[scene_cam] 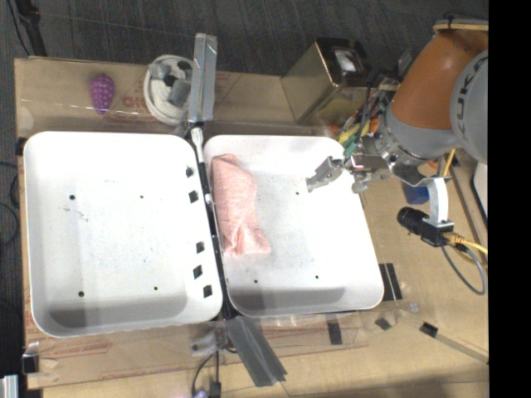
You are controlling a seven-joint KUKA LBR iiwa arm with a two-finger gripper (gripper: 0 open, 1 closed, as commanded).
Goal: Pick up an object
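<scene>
A pink folded cloth point(235, 204) lies in the right bin point(332, 284), along its left wall, running from the far end toward the middle. My gripper point(337, 181) hovers over the bin's far right corner, well to the right of the cloth and apart from it. Its two grey fingers point(320, 176) stand spread, with nothing between them. The left bin point(108, 305) holds no objects that I can see.
On the bench behind the left bin sit a small purple object point(102, 92) and a white round holder point(168, 88). A brass-coloured box point(326, 75) stands behind the right bin. A grey post point(202, 77) rises at the divider between the bins.
</scene>
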